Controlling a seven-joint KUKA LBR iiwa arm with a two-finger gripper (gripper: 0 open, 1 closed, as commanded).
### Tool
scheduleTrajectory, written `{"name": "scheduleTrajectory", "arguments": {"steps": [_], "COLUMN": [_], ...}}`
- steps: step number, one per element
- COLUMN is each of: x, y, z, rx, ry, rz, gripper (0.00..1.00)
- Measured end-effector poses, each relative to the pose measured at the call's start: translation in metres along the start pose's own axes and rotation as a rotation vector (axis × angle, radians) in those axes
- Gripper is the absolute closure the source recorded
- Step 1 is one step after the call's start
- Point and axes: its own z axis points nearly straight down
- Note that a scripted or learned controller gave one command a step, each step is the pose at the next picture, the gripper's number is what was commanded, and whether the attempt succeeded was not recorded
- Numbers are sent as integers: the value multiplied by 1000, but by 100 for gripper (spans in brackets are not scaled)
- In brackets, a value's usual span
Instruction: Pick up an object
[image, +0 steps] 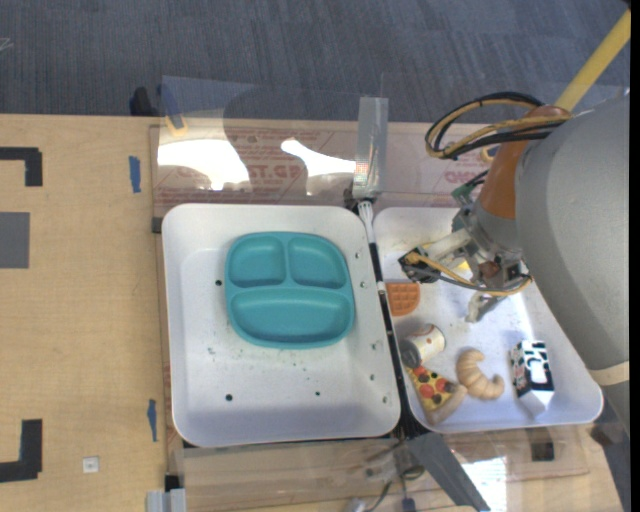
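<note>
Tabletop (70, 330) carries two white bins side by side. Left bin (200, 390) has a teal divided plate (290, 288) near its centre, toward the back. Right bin (575, 400) holds the small stuff: black-and-white carton (532, 375) by the right edge, pizza slice toy (436, 390) at the front-left corner, croissant (481, 374) just beside it toward the middle, small cup/can (424, 343) near the left wall, orange waffle-like piece (403, 297) against the left wall further back. Arm (585, 220) comes in from the right, bulky grey w/ orange band, covering the bin's back-right part. Hand (470, 275) sits low over the back of the right bin, cables around it; can't tell how far open it is or if it has hold of anything. Waffle piece lies just beside it.
</note>
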Motion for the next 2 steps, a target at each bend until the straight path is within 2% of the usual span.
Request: {"name": "scheduleTrajectory", "arguments": {"steps": [2], "x": [0], "y": [0], "z": [0], "rx": [0], "ry": [0], "rz": [0], "gripper": [0]}}
